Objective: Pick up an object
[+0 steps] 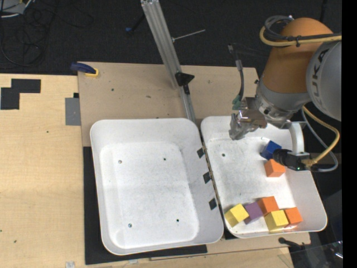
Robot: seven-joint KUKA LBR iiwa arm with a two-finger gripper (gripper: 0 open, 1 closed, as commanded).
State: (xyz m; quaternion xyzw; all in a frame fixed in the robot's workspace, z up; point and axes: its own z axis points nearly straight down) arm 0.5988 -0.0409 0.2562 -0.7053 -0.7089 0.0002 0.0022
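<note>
Reach, not grasp, is judged to be the step in hand: the metal two-finger claw (241,128) of the grey arm with its orange band (295,52) is seen poised over the far end of the right-hand shallow white plastic bin (231,175), and nothing is seen between its fingers. Whether the claw is open or closed cannot be told, since the tips are blurred against the white floor. No object has yet been picked. The nearest candidates, a small blue cube (271,148) and a small orange cube (274,168) just beside it, are found near the claw, off to its right in the view and a little nearer the camera, close to the bin's right wall. Well apart from the claw, at the bin's near end, a cluster is gathered: a yellow cube (237,214), a purple cube (254,210), a second orange cube (268,204), a second yellow cube (276,220) and a third orange cube (293,215), most of them touching. The next move, it is judged, calls for the claw to be shifted sideways over the blue cube, lowered around it with room on both sides, and closed. The left-hand shallow white bin (111,135) is left untouched.
</note>
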